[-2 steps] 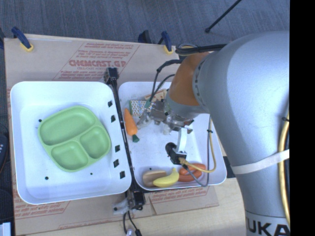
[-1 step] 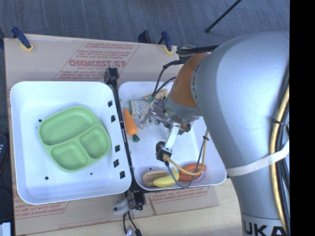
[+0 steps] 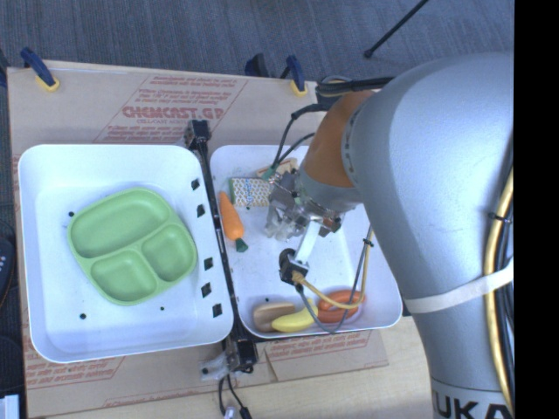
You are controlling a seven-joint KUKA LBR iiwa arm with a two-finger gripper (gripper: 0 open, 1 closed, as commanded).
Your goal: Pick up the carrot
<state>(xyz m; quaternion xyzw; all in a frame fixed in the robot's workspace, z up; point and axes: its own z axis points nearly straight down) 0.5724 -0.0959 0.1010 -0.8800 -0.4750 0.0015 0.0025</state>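
Lying against the left wall of the right bin [image 3: 262, 158], the carrot [image 3: 231, 217] points roughly up and down the view, its small green top at the lower end. Just above and to its right sits a flat patterned packet [image 3: 249, 190], near the carrot's upper tip. The hand [image 3: 286, 219] hangs over the middle of this bin, just right of the carrot and apart from it, with nothing visibly held; whether it is open or closed cannot be told from this angle, since the wrist and its cables crowd over it. A black-tipped cable end [image 3: 289, 266] dangles below the hand toward the bin floor.

At the near edge of the same bin lie a banana [image 3: 293, 322], a tan bun-like piece [image 3: 272, 309] touching it on the left, and an orange-red thing [image 3: 336, 304] (partly crossed by a yellow cable) on the right. All three are well apart from the carrot. The bulky grey arm [image 3: 437, 190], with its orange band [image 3: 327, 151] above the wrist, covers the right part of this bin.

The left bin [image 3: 52, 160] holds a light green divided plate [image 3: 131, 244] with three compartments, tilted in the view. A black strip with clips [image 3: 210, 234] runs between the two bins, right beside the carrot.

Both bins rest on a surface [image 3: 131, 103] covered in brown cardboard with red printing, held by blue clamps [image 3: 39, 68] at the far edge. Beyond it lies dark grey carpet [image 3: 175, 16], crossed by a thin black rod [image 3: 410, 16] at top right.
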